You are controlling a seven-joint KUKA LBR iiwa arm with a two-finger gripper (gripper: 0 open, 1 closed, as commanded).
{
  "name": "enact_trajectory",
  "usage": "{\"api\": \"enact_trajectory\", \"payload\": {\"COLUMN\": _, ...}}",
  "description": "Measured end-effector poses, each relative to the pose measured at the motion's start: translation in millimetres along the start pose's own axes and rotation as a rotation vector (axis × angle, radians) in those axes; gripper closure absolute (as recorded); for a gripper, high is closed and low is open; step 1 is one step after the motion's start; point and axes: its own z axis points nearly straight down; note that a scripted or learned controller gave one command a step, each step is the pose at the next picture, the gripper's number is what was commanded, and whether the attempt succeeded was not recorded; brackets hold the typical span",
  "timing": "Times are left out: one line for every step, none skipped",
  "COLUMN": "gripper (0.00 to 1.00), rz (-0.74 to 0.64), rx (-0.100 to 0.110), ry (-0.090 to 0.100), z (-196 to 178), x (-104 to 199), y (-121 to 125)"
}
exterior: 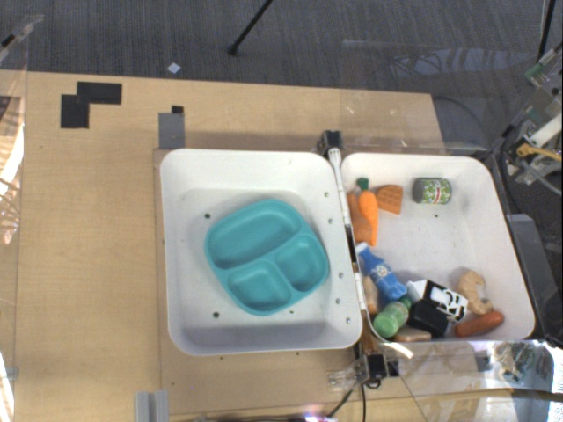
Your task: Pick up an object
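Nothing picked yet: I see toy carrot [367, 214], green can [432, 191], prob. sausage [478, 323] in right bin [493, 192]. Pincer state: can't tell.

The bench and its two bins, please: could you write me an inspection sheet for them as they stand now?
Surface: wooden bench bearing left bin and right bin side by side.
Job's things: in the right bin, carrot, green can, blue bottle, sausage, black-and-white box, green piece.
Clutter: teal tray with three compartments in the left bin.
Claw: nothing seen.
Cables: wires at the bench's near edge.
Surroundings: dark carpet; black tape marks.
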Motion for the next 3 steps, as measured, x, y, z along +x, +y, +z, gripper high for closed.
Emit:
{"api": "enact_trajectory", "payload": {"gripper": 1.00, "rz": -0.014, "rx": -0.002, "ry": 0.002, "z": -11, "x": 3, "y": -1}}
{"api": "enact_trajectory", "payload": {"gripper": 1.00, "rz": -0.200, "rx": -0.002, "ry": 0.001, "z": -9, "x": 25, "y": 19}}
{"api": "enact_trajectory", "payload": {"gripper": 1.00, "rz": -0.212, "rx": -0.007, "ry": 0.004, "z": -22, "x": 28, "y": 18}}
